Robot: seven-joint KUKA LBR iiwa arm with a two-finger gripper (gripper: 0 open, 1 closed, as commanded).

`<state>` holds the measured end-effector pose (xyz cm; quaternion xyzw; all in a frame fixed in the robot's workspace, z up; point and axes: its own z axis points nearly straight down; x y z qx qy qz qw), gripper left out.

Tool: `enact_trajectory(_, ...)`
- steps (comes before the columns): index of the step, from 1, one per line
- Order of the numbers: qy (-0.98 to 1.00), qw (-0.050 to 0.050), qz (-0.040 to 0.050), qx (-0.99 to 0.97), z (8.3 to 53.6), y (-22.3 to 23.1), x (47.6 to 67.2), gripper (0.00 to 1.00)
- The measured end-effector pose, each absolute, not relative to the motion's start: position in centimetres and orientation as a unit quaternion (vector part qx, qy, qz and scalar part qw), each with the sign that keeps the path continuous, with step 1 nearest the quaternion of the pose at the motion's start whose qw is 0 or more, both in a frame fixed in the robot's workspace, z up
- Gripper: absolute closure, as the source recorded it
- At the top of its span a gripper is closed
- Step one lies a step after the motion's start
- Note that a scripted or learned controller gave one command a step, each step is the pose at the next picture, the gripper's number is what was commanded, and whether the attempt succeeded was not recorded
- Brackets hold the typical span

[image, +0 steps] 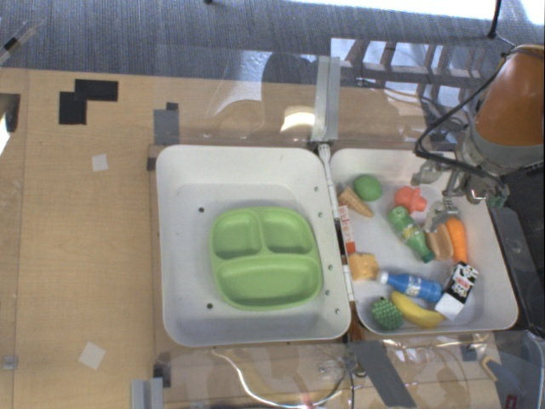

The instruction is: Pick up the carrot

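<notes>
While the arm reaches in over the right bin [502, 309], the end effector [447, 210] hangs at that bin's right side, just above the upper end of the carrot [459, 240]. Whether its fingers are spread or closed cannot be told at this slant; nothing is visibly between them. The carrot lies on the bin floor near the right wall, pointing roughly toward the front edge, with a tan bread-like piece [440, 244] touching its left side and a small black-and-white carton [461, 283] just below its tip. A blue bottle [415, 286] and a banana [415, 311] lie toward the front edge, a green round fruit [367, 187] and a red piece [410, 198] toward the back. In the left bin [170, 254] sits a green divided tray [265, 256].

As a judgement, the approach looks nearly done, but the grasp and lift are left: the carrot rests flat, not yet raised.
</notes>
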<state>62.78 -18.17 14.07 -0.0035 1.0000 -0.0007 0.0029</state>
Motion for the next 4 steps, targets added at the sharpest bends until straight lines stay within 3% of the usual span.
enact_trajectory(1, 0.993, 0.006, -0.0011, -0.114, 8.8, -20.5, 63.6, 0.00)
enact_trajectory(2, 0.993, 0.014, -0.0045, -0.116, 10.6, -20.5, 64.1, 1.00)
enact_trajectory(3, 0.993, 0.014, -0.0040, -0.117, 10.6, -20.4, 64.1, 0.00)
enact_trajectory(4, 0.971, 0.011, -0.0004, -0.239, 9.3, -19.9, 63.8, 0.00)
